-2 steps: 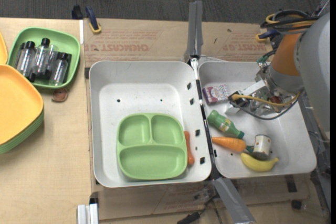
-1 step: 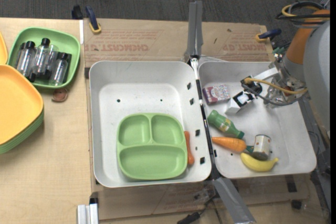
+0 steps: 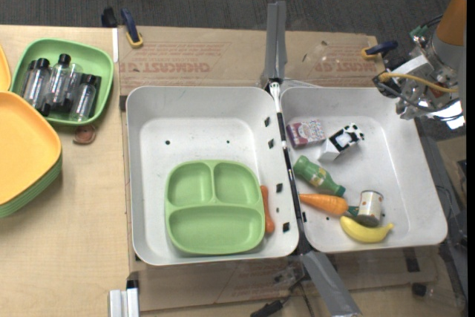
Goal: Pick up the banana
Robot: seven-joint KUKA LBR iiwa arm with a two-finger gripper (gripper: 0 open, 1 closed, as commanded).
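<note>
The banana (image 3: 365,231) lies at the right bin's (image 3: 415,182) near edge, touching a small can (image 3: 369,204). The pincer (image 3: 415,96), whose state cannot be told, should descend across its middle, clear of the can.

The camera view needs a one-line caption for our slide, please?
Banana lies at the right bin's near edge beside a can and carrot; gripper hovers over the far corner.

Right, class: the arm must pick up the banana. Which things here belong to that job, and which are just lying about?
Belongs to the job:
banana
gripper
right bin

Just lying about:
carrot
green bottle
can
pink carton
black-and-white box
green tray
left bin
</note>
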